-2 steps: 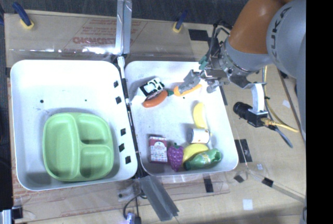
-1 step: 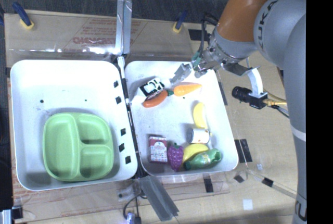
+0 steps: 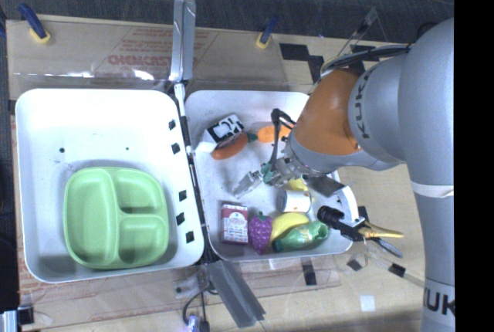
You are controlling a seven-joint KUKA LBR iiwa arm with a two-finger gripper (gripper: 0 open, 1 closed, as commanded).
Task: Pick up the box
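The box [image 3: 235,223] is small, red and pink, and lies flat near the front edge of the right bin [image 3: 202,191]. My gripper [image 3: 252,181] hangs over the middle of that bin, a short way behind and to the right of the box and apart from it. The grey arm with its orange band [image 3: 332,122] covers the bin's right side. Nothing shows in the gripper's grasp.
Purple grapes [image 3: 260,231], a banana [image 3: 287,224] and a green item [image 3: 306,236] crowd the box's right side. A carrot [image 3: 229,147] and a black-and-white item [image 3: 225,127] lie at the back. The left bin [image 3: 46,130] holds a green divided plate [image 3: 116,216].
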